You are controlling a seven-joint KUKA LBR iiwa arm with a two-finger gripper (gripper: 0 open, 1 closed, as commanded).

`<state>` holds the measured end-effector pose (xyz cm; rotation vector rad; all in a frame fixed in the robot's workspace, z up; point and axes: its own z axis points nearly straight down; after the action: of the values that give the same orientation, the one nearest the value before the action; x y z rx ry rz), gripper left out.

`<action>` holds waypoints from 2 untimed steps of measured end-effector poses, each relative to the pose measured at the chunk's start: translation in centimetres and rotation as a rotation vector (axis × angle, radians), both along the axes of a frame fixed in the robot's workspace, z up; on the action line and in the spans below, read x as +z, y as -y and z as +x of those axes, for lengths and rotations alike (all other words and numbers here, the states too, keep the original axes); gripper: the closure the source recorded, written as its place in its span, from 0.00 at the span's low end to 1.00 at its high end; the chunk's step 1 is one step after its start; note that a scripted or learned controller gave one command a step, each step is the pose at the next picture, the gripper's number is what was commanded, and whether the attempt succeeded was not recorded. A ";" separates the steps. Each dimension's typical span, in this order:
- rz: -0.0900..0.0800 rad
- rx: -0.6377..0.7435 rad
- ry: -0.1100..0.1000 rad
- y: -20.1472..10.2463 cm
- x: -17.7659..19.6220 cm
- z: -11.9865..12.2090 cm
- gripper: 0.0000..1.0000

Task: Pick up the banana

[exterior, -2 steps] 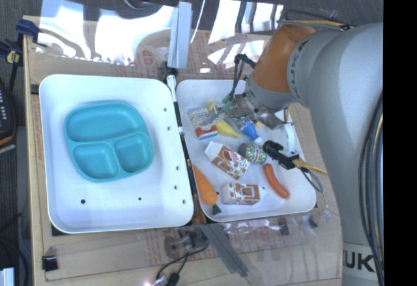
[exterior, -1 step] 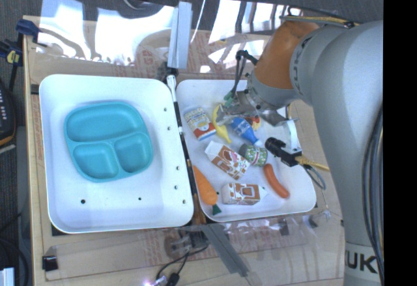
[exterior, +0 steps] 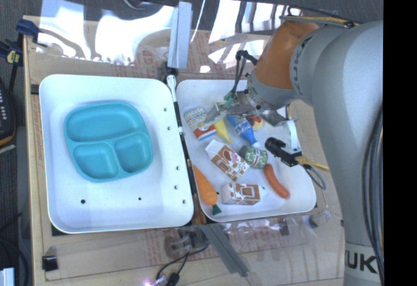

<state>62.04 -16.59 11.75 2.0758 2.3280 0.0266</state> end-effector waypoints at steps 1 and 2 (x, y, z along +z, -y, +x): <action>0.003 -0.076 -0.009 0.8 -1.2 -0.1 0.00; 0.003 -0.070 -0.002 0.6 0.0 0.2 1.00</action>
<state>62.25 -17.20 11.75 2.1584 2.2553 0.0271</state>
